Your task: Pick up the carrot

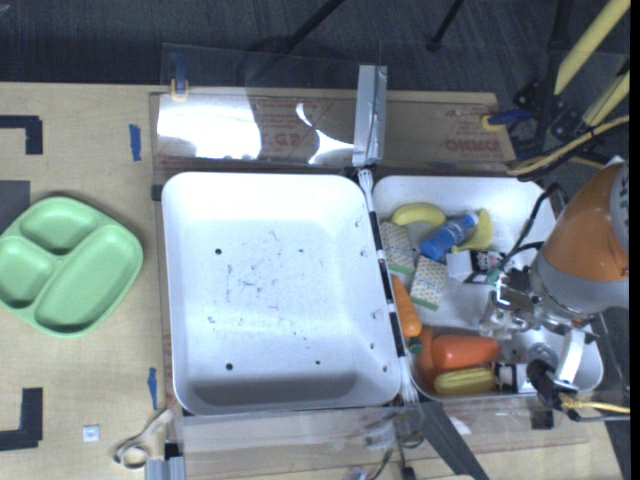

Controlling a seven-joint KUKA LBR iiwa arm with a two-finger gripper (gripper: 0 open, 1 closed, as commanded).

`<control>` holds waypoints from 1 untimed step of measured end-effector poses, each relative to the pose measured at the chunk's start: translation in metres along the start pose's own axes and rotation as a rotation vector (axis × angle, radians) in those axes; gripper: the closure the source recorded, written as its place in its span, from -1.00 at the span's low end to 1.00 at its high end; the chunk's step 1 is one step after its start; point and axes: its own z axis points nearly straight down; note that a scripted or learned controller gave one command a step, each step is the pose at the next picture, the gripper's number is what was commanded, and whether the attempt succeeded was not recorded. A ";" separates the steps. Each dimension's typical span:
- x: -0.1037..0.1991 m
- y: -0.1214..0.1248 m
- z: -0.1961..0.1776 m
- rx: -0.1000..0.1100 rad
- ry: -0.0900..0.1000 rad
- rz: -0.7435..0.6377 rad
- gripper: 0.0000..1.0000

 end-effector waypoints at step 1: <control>-0.008 0.040 -0.020 -0.001 0.000 0.171 1.00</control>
